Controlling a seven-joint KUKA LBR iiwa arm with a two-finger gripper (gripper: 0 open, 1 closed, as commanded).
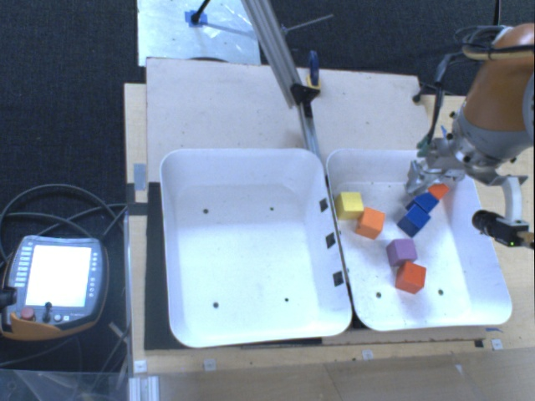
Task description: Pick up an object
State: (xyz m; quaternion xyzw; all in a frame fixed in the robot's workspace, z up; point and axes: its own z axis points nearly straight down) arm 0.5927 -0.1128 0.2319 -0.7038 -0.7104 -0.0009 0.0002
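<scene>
Several small blocks lie in the right bin (485,299): a yellow block (349,204), an orange block (370,222), two blue blocks (426,201) (413,220) touching each other, a purple block (402,251) and a red-orange block (410,277). A small orange piece (440,191) sits by the upper blue block. My gripper (425,178) hangs low over the bin's far right part, just above the upper blue block and the orange piece. Nothing is visibly held.
The left bin (251,241) stands beside the right one, with a divider wall between them. A slanted metal pole (276,40) crosses the back of the bench. A teach pendant (52,286) lies off the bench at the left.
</scene>
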